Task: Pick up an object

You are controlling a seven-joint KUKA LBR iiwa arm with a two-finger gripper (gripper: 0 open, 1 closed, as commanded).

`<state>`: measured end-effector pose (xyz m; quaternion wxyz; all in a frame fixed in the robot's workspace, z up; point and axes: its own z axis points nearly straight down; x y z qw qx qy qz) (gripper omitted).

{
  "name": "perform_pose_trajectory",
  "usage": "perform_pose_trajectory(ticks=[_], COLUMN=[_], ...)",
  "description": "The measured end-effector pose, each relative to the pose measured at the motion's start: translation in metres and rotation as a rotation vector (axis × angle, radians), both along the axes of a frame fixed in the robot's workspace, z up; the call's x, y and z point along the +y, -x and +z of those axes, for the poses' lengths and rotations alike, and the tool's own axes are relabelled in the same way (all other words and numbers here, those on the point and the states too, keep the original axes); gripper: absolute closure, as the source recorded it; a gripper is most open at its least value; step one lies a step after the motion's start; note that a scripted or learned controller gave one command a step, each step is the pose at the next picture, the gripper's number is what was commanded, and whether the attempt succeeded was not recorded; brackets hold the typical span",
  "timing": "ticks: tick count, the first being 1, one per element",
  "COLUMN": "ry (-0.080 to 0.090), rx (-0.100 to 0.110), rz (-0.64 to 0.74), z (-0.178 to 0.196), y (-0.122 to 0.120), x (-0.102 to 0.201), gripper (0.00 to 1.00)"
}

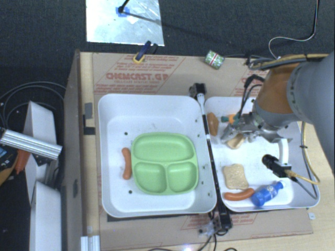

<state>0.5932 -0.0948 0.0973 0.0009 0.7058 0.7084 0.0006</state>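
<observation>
The gripper (234, 136) hung low in the right bin (298, 200), down on a pale bun (235, 140) that looked like its target; whether its jaws were spread or pinching I could not tell. A croissant (212, 123) lay just beside at the divider, crowding that side, while the toast (236, 176), sausage (238, 195) and bottle (268, 193) lay nearer the front, apart from the bun.

Right bin (306, 200) contents: a tan bread slice (235, 176) lying flat near the centre; an orange-red sausage (238, 195) lengthwise at the near wall, touching a blue bottle (267, 193) on its side; a brown roll (212, 123) by the left wall.

Left bin (112, 120): one sausage (126, 163) beside a green divided tray (165, 162).
</observation>
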Motion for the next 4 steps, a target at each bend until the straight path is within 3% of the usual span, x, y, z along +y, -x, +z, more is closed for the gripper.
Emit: perform_pose_trajectory(ticks=[1,2,3,4], ry=[0.001,0.001,0.002,-0.001], rx=[0.009,0.004,0.0,0.0], rz=[-0.002,0.002,-0.001,-0.002], z=[-0.013,-0.002,0.028,0.076], y=[-0.057,-0.058,-0.014,0.026], x=[0.002,0.002,-0.054,-0.034], gripper=[0.0,1.0,1.0,1.0])
